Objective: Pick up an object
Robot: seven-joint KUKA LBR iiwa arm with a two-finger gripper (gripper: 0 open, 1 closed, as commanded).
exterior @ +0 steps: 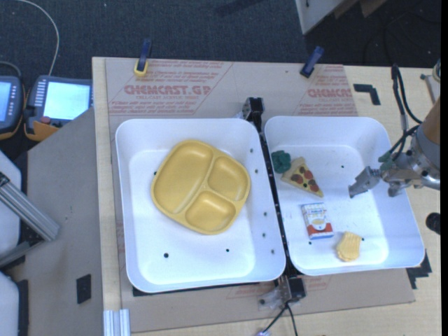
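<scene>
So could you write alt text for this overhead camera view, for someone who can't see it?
A robot arm's claw reaches from the right over the right bin, which holds a green toy, a pizza slice, a small carton and a yellow lump. The left bin holds a yellow divided plate.

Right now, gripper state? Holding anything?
Gripper: above the right bin, nothing visibly between its fingers; open or shut cannot be told.
</scene>
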